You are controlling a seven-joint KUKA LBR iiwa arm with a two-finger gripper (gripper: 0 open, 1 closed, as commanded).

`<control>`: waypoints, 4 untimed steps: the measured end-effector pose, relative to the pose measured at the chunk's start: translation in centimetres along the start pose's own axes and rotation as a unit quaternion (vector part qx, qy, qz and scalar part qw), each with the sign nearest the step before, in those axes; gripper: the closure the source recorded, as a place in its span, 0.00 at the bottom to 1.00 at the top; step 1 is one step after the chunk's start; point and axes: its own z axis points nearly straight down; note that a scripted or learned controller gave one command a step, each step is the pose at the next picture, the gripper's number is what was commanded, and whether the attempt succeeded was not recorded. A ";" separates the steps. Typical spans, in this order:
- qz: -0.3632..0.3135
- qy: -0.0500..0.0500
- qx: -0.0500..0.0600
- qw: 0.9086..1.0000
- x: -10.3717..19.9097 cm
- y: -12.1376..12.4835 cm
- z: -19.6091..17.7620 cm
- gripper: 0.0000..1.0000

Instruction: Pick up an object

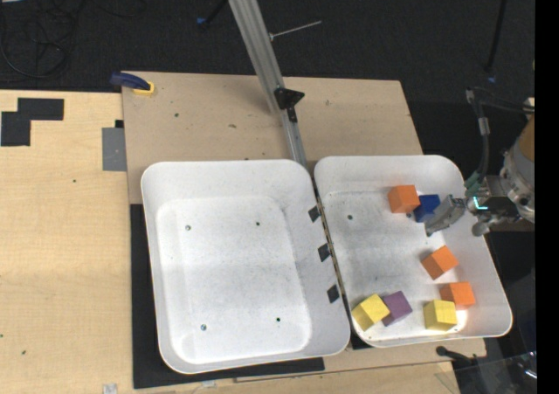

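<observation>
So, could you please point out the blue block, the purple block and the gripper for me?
blue block [429, 205]: camera view, on its top face.
purple block [398, 304]: camera view, on its top face.
gripper [445, 217]: camera view, midway between its fingertips.

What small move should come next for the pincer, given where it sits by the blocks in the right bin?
Probably a short push further into the right bin and down onto the blue block. The pincer sits beside that block, just to its right, with nothing visibly between its tips. The orange block touches the blue one's far side, so keep the approach narrow.
</observation>
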 end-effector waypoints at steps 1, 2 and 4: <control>0.002 0.000 -0.001 1.000 -0.1 0.0 -0.1 0.00; 0.001 0.000 0.001 1.000 0.8 0.1 4.7 0.00; 0.001 0.001 0.002 1.000 1.5 -1.3 14.7 0.00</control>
